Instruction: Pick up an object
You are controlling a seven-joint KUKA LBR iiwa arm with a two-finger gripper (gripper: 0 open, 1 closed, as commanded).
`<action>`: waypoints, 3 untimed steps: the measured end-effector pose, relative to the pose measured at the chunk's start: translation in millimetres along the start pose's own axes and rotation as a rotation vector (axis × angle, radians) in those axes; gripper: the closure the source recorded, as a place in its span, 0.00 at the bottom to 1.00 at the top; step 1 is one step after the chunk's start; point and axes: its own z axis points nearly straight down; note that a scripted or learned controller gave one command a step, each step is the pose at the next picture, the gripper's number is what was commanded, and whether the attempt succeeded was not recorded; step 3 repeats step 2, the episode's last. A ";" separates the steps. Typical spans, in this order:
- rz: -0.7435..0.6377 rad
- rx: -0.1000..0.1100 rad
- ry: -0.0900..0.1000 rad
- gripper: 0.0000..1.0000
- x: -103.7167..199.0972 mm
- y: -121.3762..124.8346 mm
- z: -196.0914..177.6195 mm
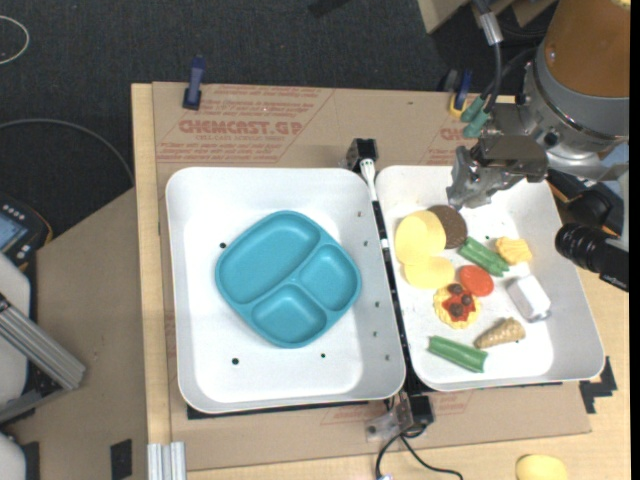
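One gripper (468, 190), seen from above at the far edge of the right bin (575, 353); opening of the tool impossible to tell, nothing visibly held. Just below it, a round yellow toy (420, 235) with brown end, among small plastic toy foods. In the left bin (190, 268), a smooth blue divided plate (288, 278).

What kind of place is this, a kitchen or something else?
Probably a robot test bench, not a kitchen: a grey arm's claw hangs over a shallow white bin of small toy foods, beside a blue divided plastic plate.
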 end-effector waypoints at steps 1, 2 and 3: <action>0.011 0.017 -0.002 1.00 -27.9 -3.4 131.7; 0.004 -0.004 0.000 1.00 -7.8 -1.0 54.1; 0.004 -0.004 0.000 1.00 -7.8 -1.0 54.1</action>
